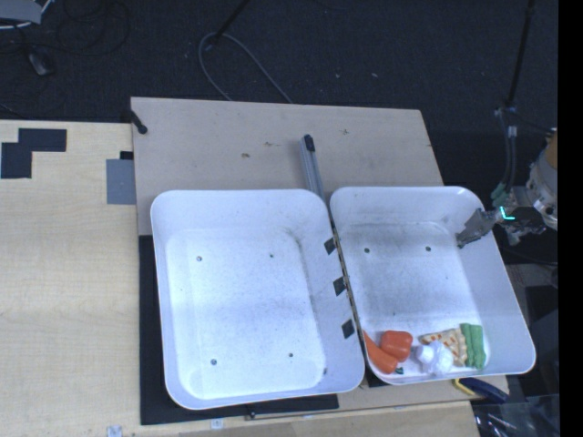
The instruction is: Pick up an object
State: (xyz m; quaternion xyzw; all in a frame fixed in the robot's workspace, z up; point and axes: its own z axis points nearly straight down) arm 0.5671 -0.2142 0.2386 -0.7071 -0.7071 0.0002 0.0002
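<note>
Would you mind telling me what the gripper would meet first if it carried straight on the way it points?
Probably the bare floor of the right bin: the gripper points leftward and down over its upper right rim, though depth is unclear.

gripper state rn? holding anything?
Gripper: cannot be told from this view. It sits at the right bin's far right rim, nothing seen in it. The objects lie at the bin's near edge.
</note>
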